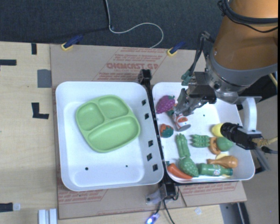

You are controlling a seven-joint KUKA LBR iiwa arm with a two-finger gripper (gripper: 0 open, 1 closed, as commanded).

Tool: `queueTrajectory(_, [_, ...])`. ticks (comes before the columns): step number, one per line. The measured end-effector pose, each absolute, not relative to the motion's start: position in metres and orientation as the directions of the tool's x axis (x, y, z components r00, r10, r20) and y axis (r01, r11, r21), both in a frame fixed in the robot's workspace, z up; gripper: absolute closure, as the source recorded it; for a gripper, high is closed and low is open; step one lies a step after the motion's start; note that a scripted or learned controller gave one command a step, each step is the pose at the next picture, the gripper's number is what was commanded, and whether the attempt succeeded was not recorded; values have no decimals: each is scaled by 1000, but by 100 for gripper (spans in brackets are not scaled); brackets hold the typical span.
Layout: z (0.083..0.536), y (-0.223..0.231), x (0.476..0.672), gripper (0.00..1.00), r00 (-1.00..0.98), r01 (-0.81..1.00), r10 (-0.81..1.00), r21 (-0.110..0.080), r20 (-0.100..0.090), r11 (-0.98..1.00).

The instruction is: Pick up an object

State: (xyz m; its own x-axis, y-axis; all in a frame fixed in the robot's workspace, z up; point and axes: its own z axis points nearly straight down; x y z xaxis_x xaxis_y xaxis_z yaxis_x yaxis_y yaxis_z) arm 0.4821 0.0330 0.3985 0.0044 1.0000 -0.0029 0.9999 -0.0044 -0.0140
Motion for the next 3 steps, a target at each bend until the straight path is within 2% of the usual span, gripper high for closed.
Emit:
queueTrajectory(1, [327,49,483,100,-2,1000,1000,-10,-1,2])
queueTrajectory(2, [443,106,515,100,-8,1000,1000,12,3,8])
queueTrajectory(3, [302,110,480,100,-2,1000,1000,-19,-4,2])
